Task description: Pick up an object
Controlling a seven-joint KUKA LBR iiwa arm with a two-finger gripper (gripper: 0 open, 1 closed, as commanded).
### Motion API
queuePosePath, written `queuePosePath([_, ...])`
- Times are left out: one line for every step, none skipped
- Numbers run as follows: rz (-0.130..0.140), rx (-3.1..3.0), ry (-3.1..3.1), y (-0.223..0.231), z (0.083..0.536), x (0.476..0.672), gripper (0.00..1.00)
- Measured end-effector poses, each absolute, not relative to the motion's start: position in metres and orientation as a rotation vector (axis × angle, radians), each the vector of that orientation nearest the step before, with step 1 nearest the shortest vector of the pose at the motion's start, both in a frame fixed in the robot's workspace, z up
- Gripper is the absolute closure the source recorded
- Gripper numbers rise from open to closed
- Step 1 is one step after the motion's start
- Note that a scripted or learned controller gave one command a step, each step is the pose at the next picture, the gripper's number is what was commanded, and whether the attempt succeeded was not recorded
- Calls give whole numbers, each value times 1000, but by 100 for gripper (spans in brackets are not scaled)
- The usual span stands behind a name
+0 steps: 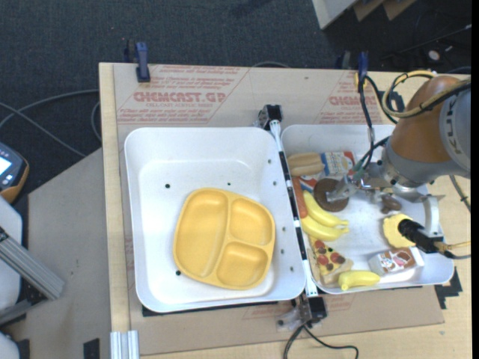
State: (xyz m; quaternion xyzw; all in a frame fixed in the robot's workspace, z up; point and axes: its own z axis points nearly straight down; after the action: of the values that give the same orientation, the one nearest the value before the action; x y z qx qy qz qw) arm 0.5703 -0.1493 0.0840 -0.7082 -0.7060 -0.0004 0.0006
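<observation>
Camera view looks down on two white bins, and our one arm (430, 137) comes in from 3 o'clock; its gripper (358, 179) hangs low over the right bin (443, 277), near the middle of the toys; we cannot tell if the gripper is open or closed, because the wrist hides that part from us.

We think the thing to pick is the brown round toy (330, 194); it sits in the right bin, close to the wall shared with the left bin (150, 200); from the gripper it lies at about 8 o'clock, just beside it; we cannot tell if the two are touching. The toy looks round, so it has no long side to line up with; we guess any turn of the wrist would do, and the gripper needs a small step toward 8 o'clock and then down.

The bananas (323, 223) lie at 6 o'clock from the brown toy, touching it or nearly so; their long side runs from 10 o'clock to 4 o'clock; we think they could get bumped or grabbed by mistake. A flat box (322, 161) lies at 12 o'clock from the brown toy, also very near; so the toy is squeezed between two neighbours.

The yellow plate (223, 236) rests alone in the left bin, well apart from the gripper at 9 o'clock; we think it is too far to be the pick.
</observation>
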Motion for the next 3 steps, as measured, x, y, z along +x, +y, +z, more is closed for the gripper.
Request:
queuePosePath([-9,-2226,-2225,-147,98,573,100])
queuePosePath([-8,-2226,-2224,-147,97,572,0])
queuePosePath([-5,-2226,-2226,-95,88,542,0])
